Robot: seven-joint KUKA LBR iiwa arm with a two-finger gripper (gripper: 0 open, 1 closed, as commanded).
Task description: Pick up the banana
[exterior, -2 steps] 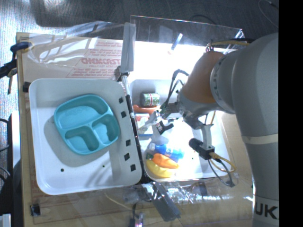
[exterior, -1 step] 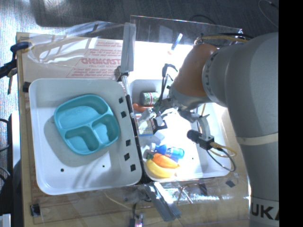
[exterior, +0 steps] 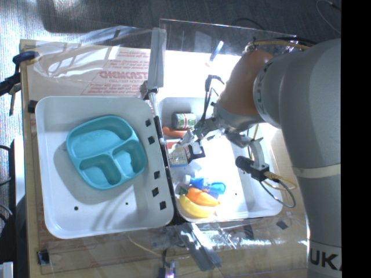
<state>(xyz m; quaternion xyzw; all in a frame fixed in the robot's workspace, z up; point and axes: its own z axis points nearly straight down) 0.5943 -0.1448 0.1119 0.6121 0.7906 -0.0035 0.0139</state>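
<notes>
Banana, yellow and curved (exterior: 196, 208), sits at the right white bin's (exterior: 255, 208) near-left corner, orange thing (exterior: 203, 197) and blue toy (exterior: 207, 185) touching on top; green can (exterior: 185, 120) by the far wall; gripper (exterior: 194, 146) over the bin's left side, can't tell its state; left white bin (exterior: 52, 213) holds a teal divided plate (exterior: 105, 152); right bin's right half is bare.

The bench (exterior: 87, 77) bears 2 white bins (exterior: 52, 155) side by side.
</notes>
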